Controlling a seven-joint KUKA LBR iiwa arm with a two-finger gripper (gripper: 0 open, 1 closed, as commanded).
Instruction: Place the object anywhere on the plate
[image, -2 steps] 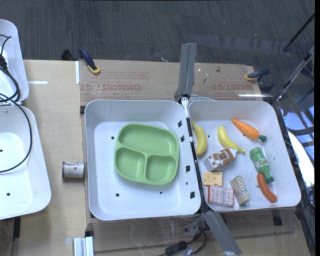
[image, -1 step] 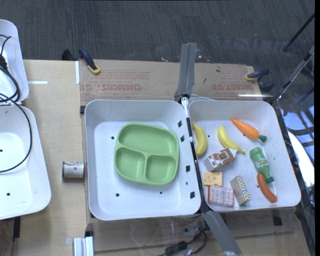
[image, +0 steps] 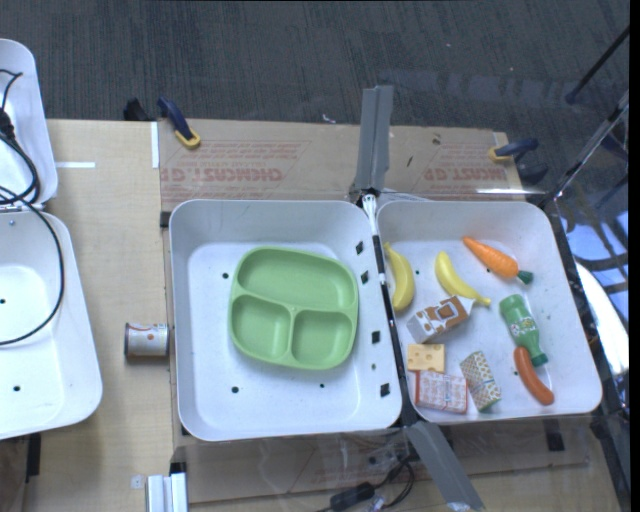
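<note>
Camera view: plate (image: 294, 305) (green) in left bin (image: 200, 330)

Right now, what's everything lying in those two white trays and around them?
White bins: 2, white, side by side on the bench.
Plate: 1, green, three compartments, in the left bin.
Bananas: 2, yellow, right bin, upper left part.
Carrot: 1, orange with green top, right bin, upper area.
Bottle: 1, green, right bin, right side.
Sausage: 1, orange-red, right bin, below the bottle.
Carton: 1, brown and white, right bin, middle.
Cheese wedge: 1, yellow, below the carton.
Small packets: 2, patterned, right bin, near front wall.
Can: 1, on its side, on the bench left of the left bin.
Clamps: 2, blue and yellow, bench's far edge.
</note>
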